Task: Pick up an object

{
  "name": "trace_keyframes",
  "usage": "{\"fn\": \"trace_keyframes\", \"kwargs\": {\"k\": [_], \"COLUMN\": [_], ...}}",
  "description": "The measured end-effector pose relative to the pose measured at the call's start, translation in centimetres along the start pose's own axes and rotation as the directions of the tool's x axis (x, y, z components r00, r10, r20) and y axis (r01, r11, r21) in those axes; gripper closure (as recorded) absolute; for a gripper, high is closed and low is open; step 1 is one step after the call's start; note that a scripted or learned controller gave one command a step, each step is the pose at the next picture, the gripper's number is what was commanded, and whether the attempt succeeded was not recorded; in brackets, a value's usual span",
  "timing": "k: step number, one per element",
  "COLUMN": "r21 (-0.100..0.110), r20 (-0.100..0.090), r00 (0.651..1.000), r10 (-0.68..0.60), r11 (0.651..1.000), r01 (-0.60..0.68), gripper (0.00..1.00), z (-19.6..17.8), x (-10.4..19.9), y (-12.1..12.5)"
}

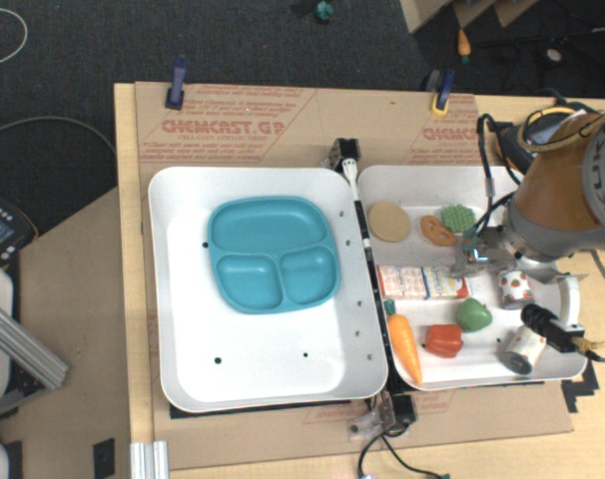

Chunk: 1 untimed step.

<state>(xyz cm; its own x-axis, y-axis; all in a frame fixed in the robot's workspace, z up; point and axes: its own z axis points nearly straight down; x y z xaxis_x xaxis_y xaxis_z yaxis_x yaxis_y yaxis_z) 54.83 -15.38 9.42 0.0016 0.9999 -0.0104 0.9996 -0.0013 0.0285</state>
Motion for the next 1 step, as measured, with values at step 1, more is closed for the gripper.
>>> {"fn": "trace_keyframes", "kwargs": {"k": [1], "r21": [-0.003], "r20": [0.003], "r00": [1.000], "r10": [-0.001], "r11": [1.000], "r01": [0.001], "gripper": [1.00], "z": [-0.14], "x": [5.91], "y": [-3.13]}}
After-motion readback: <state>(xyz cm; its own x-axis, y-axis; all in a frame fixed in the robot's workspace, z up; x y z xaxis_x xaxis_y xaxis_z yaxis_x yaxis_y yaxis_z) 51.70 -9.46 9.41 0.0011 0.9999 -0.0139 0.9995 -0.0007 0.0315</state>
